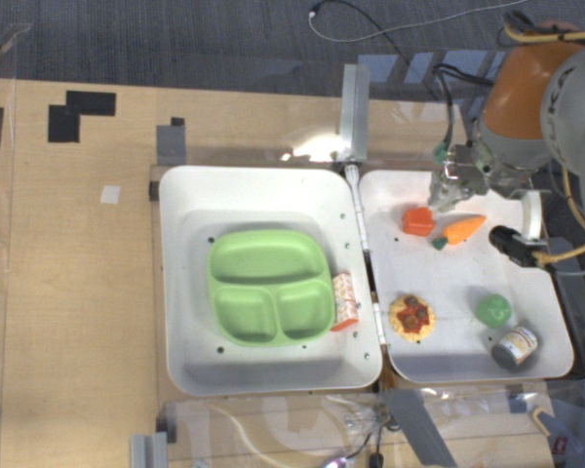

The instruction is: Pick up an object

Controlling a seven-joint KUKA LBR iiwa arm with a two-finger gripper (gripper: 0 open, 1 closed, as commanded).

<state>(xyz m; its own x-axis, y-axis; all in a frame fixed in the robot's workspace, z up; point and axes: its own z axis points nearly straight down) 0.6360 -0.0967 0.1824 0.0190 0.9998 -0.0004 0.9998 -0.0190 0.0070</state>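
My gripper [445, 193] hangs over the far part of the right bin [556, 359], with nothing visibly in it. Just in front of it and slightly left lies a small orange-red block [418, 221]. A toy carrot [460, 230] lies to the right of that block. Nearer the front of the same bin are a small toy pizza [412, 317], a green ball [492, 310] and a tin can [514, 345] on its side.
The left bin [185, 359] holds a green divided plate [270, 286] and a small red-and-white packet [343, 300] against its right wall. A metal post [355, 110] stands behind the gap between the bins. The arm's orange band [522, 91] fills the upper right.
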